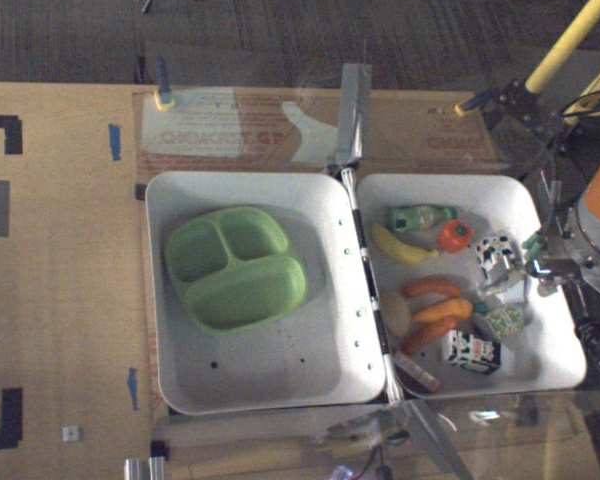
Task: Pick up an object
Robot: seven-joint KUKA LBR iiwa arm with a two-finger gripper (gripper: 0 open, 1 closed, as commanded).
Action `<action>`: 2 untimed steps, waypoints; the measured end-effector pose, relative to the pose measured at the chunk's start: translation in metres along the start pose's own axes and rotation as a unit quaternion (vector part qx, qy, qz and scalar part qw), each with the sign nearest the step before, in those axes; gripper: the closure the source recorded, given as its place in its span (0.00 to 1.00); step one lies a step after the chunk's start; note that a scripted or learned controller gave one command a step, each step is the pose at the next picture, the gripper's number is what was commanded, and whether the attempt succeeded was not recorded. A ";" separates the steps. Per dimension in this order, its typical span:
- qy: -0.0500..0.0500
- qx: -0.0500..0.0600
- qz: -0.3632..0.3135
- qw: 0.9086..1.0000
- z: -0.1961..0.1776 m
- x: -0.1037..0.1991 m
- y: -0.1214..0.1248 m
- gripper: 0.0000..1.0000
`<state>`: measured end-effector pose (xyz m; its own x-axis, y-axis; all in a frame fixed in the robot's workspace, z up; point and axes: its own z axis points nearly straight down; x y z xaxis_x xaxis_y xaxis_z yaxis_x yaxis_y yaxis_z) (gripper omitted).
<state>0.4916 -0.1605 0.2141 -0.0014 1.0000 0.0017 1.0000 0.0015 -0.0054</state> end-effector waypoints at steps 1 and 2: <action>0.001 -0.008 -0.030 1.000 0.111 -0.053 0.023 0.00; 0.000 -0.006 -0.029 1.000 0.105 -0.054 0.023 1.00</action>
<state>0.5137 -0.2141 0.1088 -0.0591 0.9983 0.0022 0.9982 0.0591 0.0063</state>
